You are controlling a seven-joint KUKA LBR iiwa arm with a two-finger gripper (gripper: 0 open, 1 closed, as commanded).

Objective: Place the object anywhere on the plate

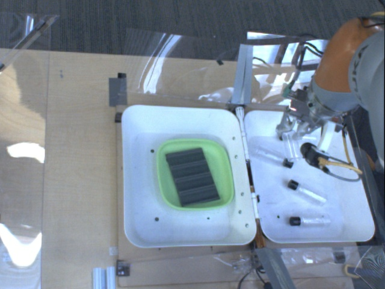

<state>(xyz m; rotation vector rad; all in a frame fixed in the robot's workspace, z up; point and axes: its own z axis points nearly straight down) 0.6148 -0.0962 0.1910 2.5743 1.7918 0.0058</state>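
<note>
White plastic makes up both shallow bins on the pale wooden bench (66, 179): the left bin (138, 221) holds a lime-green square plate (224, 179), and a dark grey ribbed rectangular block (192, 176) lies flat on that plate, slightly turned, covering most of its middle

The right bin (355, 221) holds three clear plastic tubes with black caps. One tube (272, 156) lies near the bin's upper left, its cap pointing toward the middle. A second tube (305, 191) lies near the centre, slanted. A third tube (310, 221) lies close to the near rim, almost level with it. All three rest on the bin floor, well apart from the plate

The grey arm with its orange band (337, 53) reaches in from the right, over the far part of the right bin. Its two-finger gripper (290, 138) hangs just above the first tube; whether its fingers are apart or together I cannot tell, and nothing is visibly held between them
</note>
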